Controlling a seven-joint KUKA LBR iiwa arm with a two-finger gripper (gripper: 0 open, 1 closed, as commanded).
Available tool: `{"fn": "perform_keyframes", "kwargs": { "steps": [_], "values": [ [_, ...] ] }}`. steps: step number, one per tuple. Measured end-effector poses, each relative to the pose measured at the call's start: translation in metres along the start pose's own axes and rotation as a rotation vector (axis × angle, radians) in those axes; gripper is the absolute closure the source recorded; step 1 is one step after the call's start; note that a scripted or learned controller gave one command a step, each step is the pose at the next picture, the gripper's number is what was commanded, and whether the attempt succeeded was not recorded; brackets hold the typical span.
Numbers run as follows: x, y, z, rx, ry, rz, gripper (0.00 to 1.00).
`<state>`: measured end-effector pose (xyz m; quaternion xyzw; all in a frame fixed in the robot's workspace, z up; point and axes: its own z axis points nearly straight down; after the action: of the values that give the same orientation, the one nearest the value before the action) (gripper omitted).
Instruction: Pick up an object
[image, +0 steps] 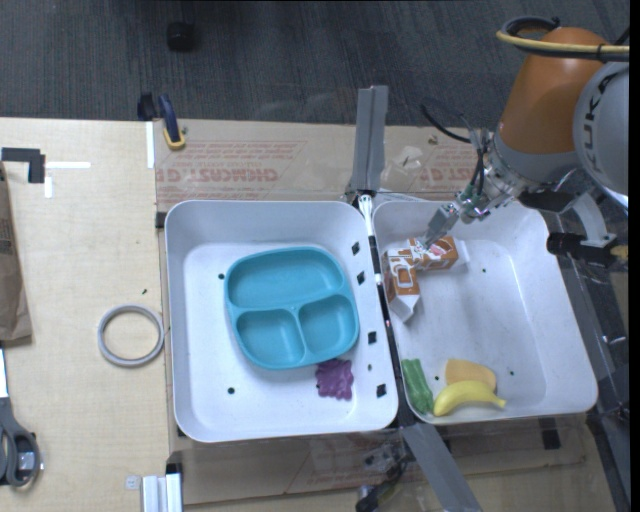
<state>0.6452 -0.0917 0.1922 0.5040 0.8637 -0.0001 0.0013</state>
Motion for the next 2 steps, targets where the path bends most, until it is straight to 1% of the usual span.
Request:
{"fn": "perform_keyframes", "kwargs": {
  "steps": [1, 2],
  "values": [
    [-0.066, -0.022, 0.1, 0.001, 0.001, -0.286, 0.0],
    [-0.032, -0.018, 0.093, -0.003, -0.025, -0.161, 0.0]
  ]
}}
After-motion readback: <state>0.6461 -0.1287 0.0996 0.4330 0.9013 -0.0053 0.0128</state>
